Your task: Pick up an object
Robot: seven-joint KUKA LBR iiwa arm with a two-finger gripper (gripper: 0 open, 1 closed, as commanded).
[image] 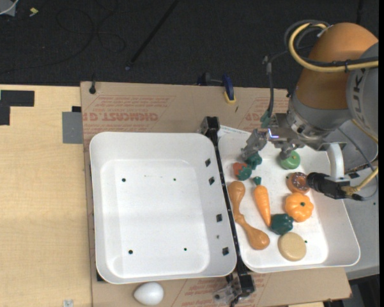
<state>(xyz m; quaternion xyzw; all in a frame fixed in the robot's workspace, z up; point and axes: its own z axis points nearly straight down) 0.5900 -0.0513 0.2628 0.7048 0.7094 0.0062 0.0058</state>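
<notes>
On the left, the desk (32, 190) shows pale wood with dark patches near its far edge. A sheet of cardboard (147, 110) with mirrored printing lies under two white bins. The left bin (105, 248) sits nearest the wood. Just outside its near rim a white egg (148, 293) rests on the cardboard, partly cut off by the bottom of the view.

The right bin (338, 248) touches the left one along a row of black clips. Inside it, from left to right, lie a tan gourd (243, 217), stretched from the middle toward the near rim, a small red and green piece (243, 170) whose shape is hard to make out, an orange carrot (262, 203) with a green top, a dark green piece (281, 223), a beige round thing (292, 246) near the front, an orange pumpkin (298, 206), and a brownish blurred thing (296, 181) just beside a black cable end.

The jaws (272, 147) hang over the far part of the right bin, with a green round thing (290, 159) just below one finger and a teal bit by the other. Whether they are released or clenched cannot be told, since the wrist hides much of them. The arm (335, 62) is cut off at the right.
</notes>
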